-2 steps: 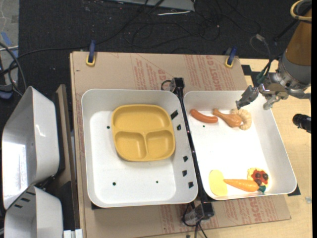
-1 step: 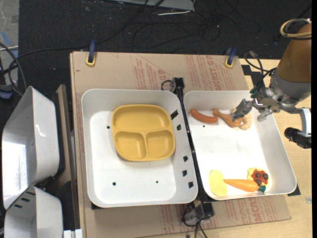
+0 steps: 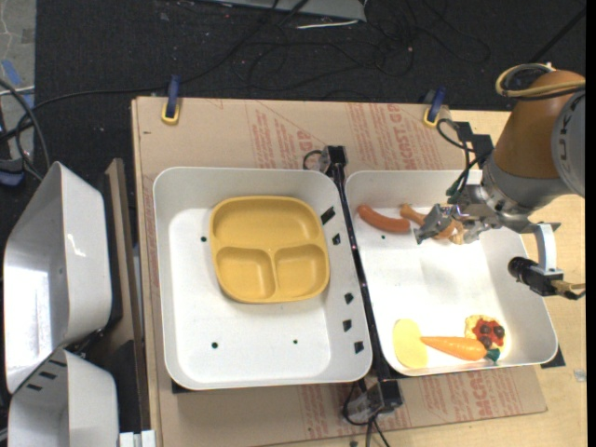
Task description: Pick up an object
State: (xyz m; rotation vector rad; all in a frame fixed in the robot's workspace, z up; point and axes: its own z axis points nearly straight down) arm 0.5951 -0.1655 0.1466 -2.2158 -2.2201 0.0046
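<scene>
A brown sausage (image 3: 384,219) lies at the back of the right bin (image 3: 438,282). Just right of it is a small orange piece (image 3: 413,213). My gripper (image 3: 436,224) hangs low over the back of that bin, right beside the orange piece, with something orange showing at its far side. Near the bin's front lie a yellow round piece (image 3: 407,342), an orange carrot (image 3: 454,347) and a small pizza slice (image 3: 486,331). The grey arm (image 3: 535,152) with its orange band comes in from the right.
The left bin (image 3: 182,343) holds a yellow divided plate (image 3: 269,249). A black divider with cable clips (image 3: 346,250) runs between the bins. Two more white bins (image 3: 51,268) stand off the bench at the left. Blue-and-yellow clamps (image 3: 169,110) hold the cardboard base.
</scene>
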